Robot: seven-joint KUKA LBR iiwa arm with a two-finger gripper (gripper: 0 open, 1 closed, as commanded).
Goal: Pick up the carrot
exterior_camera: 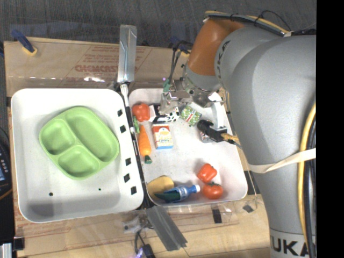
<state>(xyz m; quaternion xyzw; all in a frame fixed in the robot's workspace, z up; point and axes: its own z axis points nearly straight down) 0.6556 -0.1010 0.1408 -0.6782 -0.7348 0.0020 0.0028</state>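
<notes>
Camera view: I see the grey arm [269, 101] with its orange band reaching in from the right, over the far edge of the right white bin [188, 152]. The gripper [171, 98] hangs at that far edge, toward the bin's far-left corner. I cannot tell if it is released or clenched, and nothing shows in its grasp.

The orange carrot [144, 142] lies lengthwise against the right bin's left wall, about midway along it, apart from the gripper. A red round vegetable [141, 112] sits just beyond it, in the far-left corner. A small white-and-orange box [163, 136] is just beside the carrot, toward the bin's middle. A black-and-white checkered cube [170, 115] is just below the gripper, with a green-and-white packet [190, 114] next to it.

Along the near edge: a yellow rounded piece [160, 185], a blue-and-white bottle [183, 191] lying down, a red tomato [213, 191], and a red pepper [207, 172] just behind it.

The left white bin [32, 192] holds a light green three-section plate [79, 142].
</notes>
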